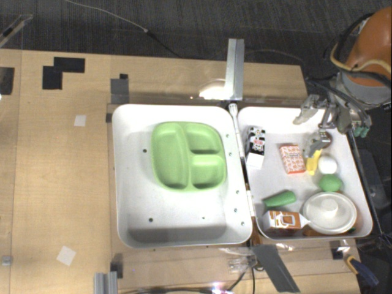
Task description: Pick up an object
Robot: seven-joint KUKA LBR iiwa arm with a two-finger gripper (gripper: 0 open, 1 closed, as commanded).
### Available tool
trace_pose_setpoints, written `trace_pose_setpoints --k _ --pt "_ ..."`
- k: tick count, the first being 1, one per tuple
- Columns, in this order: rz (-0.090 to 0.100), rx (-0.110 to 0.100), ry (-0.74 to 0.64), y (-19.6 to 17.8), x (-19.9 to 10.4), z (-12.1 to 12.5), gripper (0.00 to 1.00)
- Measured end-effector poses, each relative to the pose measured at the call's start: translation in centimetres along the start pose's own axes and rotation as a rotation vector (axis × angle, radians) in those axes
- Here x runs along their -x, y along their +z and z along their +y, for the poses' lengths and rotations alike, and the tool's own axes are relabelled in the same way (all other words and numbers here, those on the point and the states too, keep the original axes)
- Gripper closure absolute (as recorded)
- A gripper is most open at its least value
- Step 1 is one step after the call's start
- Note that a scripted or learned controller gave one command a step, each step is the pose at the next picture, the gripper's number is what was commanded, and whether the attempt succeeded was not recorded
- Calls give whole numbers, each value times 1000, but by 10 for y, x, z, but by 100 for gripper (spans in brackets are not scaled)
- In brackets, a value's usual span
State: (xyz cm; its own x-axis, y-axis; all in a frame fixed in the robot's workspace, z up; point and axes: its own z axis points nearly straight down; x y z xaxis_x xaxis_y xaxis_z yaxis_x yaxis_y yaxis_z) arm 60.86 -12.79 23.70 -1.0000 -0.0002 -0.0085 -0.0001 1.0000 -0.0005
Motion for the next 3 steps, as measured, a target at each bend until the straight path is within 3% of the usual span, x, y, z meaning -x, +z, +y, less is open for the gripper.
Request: trace_pose_setpoints --k 1,2,3 --pt "-7 -1 136 137 2 -16 0" --pt "2 0 234 139 -56 6 0" --pt "-27 0 335 144 -113 -15 0"
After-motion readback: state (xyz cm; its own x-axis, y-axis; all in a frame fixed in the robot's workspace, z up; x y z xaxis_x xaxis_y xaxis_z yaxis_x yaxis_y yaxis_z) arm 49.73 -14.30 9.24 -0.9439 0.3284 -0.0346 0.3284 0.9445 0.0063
